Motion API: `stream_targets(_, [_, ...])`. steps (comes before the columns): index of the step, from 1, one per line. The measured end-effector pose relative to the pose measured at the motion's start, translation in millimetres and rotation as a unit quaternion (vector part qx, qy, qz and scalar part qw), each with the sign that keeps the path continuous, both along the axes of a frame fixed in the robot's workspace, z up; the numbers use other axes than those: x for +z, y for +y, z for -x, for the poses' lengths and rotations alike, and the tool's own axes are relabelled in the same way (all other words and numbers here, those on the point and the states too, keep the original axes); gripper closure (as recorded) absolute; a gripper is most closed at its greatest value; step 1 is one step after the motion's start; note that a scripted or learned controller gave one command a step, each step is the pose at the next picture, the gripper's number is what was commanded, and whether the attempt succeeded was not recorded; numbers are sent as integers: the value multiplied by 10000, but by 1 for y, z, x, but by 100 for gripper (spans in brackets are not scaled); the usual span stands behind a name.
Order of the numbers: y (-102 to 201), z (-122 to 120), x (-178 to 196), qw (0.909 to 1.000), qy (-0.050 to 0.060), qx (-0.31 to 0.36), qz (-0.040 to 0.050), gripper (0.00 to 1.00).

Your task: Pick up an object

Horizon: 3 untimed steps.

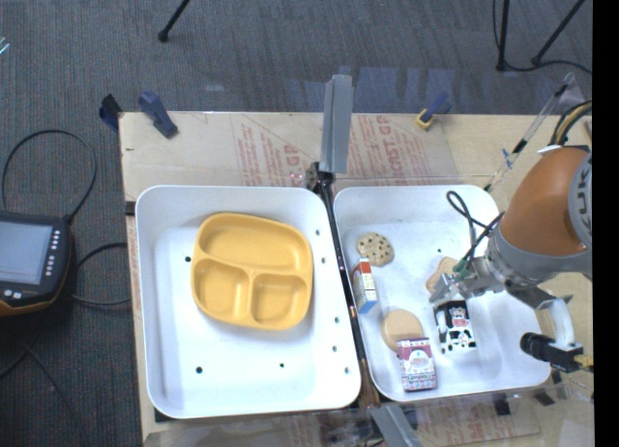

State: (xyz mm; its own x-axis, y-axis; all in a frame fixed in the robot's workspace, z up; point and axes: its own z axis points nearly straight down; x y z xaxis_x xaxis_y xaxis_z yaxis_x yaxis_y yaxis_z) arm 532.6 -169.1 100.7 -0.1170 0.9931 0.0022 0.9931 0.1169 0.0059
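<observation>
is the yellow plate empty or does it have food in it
Empty. The yellow plate lies flat in the left bin, and all three of its compartments show bare yellow, with nothing lying in them.

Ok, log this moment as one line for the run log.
arm: over right bin | pincer: low above black-and-white carton | grasp: not seen | left bin: yellow divided plate | right bin: cookie, pink box

arm (551, 208): cut off at right edge | gripper (455, 312): fingers masked by wrist, state unreadable | black-and-white item (456, 327): touching or just under gripper, possibly a small carton, print too small | tan piece (442, 273): partly hidden behind wrist | handheld screen (29, 261): cropped at left edge
</observation>
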Motion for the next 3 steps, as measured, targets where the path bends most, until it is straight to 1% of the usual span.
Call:
stream_targets(1, [45, -21, 111, 9979, -8, 640, 17, 100])
stream_targets(2, [48, -85, 158, 9961, 11, 888, 18, 100])
stream_targets(3, [104, -33, 82, 9914, 81, 1303, 1, 100])
